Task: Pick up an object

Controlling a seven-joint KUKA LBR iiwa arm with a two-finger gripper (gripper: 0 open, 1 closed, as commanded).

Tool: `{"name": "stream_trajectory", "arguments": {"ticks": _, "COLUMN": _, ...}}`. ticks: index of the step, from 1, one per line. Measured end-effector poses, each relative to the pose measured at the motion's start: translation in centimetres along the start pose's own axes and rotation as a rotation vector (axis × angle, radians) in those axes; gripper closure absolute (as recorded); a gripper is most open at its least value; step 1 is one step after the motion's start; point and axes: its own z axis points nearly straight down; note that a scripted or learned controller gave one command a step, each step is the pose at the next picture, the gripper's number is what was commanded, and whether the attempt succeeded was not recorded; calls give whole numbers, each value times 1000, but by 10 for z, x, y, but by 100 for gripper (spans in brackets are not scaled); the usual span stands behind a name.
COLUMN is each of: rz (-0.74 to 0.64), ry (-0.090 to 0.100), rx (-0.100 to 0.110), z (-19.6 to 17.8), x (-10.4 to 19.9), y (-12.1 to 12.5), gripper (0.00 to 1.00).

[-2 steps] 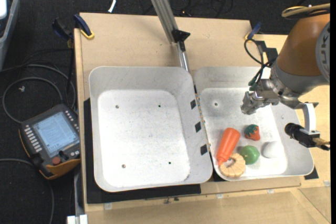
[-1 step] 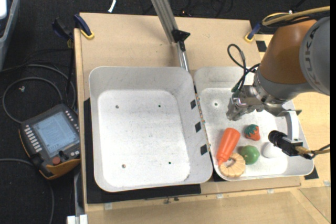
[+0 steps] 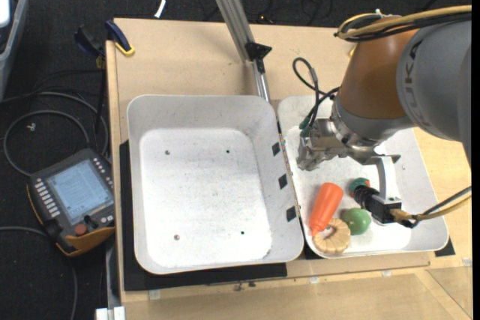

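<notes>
Across the bench's left half, the left bin [image 3: 202,183] is bare white. Right of it, the right bin [image 3: 427,236] holds an orange carrot [image 3: 325,206], a tan round piece [image 3: 332,237] and a green ball [image 3: 358,220]. Just above them hangs the gripper [image 3: 309,157], its state impossible to tell.

Open left bin [image 3: 202,183]; right bin's [image 3: 420,236] near corner crowded by carrot [image 3: 325,206], green ball [image 3: 358,220], tan piece [image 3: 333,237].

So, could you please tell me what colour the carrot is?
Orange; the carrot shows best in the camera view.
</notes>
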Motion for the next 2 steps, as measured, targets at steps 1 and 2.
{"name": "stream_trajectory", "arguments": {"ticks": 1, "rz": 1, "ry": 0, "rx": 3, "z": 6, "x": 52, "y": -9, "gripper": 100}}
{"name": "stream_trajectory", "arguments": {"ticks": 2, "rz": 0, "ry": 0, "rx": 0, "z": -12, "x": 110, "y": -19, "gripper": 100}}
